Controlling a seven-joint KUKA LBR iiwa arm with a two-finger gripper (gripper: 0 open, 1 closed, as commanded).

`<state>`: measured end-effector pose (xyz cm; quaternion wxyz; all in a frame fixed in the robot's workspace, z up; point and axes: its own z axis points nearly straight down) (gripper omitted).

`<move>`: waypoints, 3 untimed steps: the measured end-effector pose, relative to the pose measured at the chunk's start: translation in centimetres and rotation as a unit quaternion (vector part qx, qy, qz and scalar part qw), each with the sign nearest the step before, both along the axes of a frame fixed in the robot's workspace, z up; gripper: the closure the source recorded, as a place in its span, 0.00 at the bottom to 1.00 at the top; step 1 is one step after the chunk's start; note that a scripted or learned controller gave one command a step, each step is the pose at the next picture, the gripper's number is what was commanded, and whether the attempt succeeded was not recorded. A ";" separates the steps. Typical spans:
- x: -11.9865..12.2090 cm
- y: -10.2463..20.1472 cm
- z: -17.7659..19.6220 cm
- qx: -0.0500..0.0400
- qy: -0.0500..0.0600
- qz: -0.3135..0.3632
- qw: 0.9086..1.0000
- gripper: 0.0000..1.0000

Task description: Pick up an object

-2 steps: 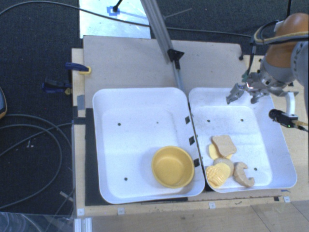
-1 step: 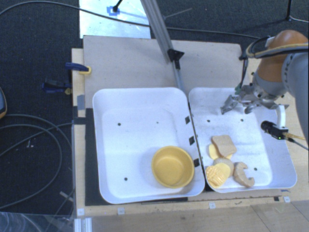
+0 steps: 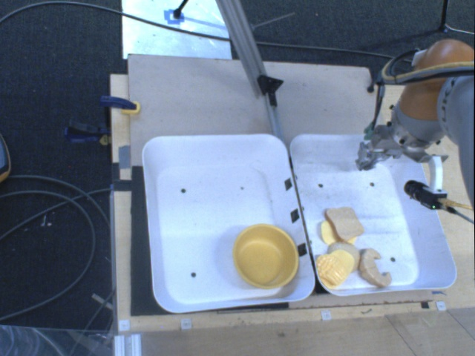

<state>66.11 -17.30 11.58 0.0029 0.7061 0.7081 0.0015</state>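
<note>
Bread slice (image 3: pixel 344 222) well apart from gripper (image 3: pixel 367 161)

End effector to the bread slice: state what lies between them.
In the camera view, only bare white floor of the right bin lies between the end effector and the bread slice.

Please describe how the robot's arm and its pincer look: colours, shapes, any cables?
The arm is grey and rounded, with an orange band above the wrist. A black cable loops beside that band. The pincer is small and made of dull grey metal.
</note>
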 end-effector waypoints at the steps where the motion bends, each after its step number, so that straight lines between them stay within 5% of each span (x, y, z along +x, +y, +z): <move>1: 0.7 -0.9 5.5 0.000 -0.001 -0.001 1.000 1.00; 3: 1.7 -0.6 16.3 0.000 -0.001 0.002 1.000 1.00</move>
